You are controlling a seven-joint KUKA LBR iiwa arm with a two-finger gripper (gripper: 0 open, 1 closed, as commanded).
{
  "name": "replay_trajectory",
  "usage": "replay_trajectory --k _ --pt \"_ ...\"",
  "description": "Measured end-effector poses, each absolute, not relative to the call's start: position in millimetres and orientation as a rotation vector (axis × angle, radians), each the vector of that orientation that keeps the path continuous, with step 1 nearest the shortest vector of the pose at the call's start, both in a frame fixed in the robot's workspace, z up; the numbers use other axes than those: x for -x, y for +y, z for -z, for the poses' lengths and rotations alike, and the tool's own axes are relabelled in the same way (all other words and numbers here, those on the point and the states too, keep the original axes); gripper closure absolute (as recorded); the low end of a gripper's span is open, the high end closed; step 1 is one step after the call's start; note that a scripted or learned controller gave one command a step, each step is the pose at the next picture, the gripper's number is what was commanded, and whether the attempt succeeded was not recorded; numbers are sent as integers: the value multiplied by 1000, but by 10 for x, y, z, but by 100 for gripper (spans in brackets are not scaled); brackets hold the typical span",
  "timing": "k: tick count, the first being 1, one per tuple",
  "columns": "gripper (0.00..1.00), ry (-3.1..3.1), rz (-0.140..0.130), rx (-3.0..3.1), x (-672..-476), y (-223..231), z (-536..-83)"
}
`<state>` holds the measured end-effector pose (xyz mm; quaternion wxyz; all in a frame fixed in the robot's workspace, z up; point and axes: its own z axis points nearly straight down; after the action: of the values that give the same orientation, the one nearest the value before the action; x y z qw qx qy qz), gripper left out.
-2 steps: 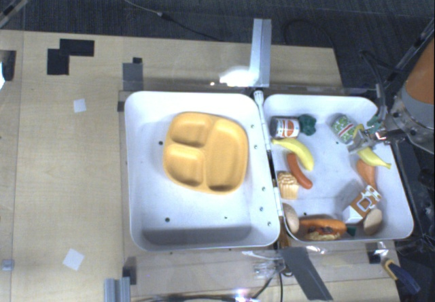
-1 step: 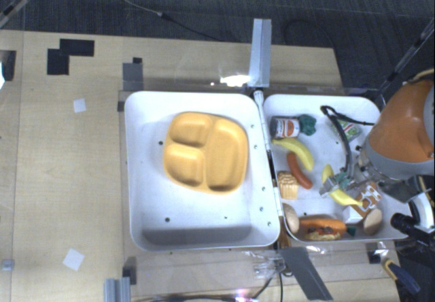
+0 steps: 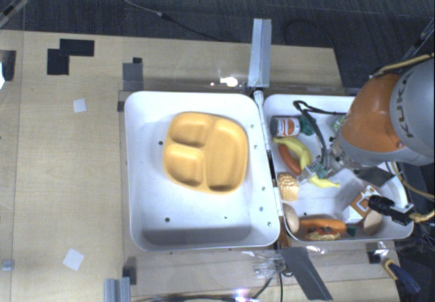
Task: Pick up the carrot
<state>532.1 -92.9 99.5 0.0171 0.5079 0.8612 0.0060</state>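
The carrot [image 3: 288,160], a short orange-red stick, lies in the right bin [image 3: 319,101] near its left wall, tucked just under a yellow banana [image 3: 297,148]. My gripper [image 3: 321,167] hangs low over the bin's middle, just to the right of the carrot and the banana. The grey wrist and the orange band [image 3: 370,120] rise behind it to the right. Nothing shows held in the gripper.
The left bin [image 3: 146,219] holds a yellow divided plate [image 3: 206,151]. Around the carrot in the right bin lie a can [image 3: 285,126], a pale bread-like piece [image 3: 289,188], a small yellow item [image 3: 325,183], a hot dog [image 3: 323,227] and some dark-green pieces [image 3: 309,120].
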Motion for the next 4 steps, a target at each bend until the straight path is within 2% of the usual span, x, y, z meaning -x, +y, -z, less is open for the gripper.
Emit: replay_trajectory --k 1,2,3,4 --pt "100 2993 -5 -809 -5377 -1101 -999" --pt "100 3042 6 -647 -4990 -1014 -930" --pt "100 3116 5 -151 -4932 -1182 -901" --pt "100 3107 14 278 -4934 -1051 -904"
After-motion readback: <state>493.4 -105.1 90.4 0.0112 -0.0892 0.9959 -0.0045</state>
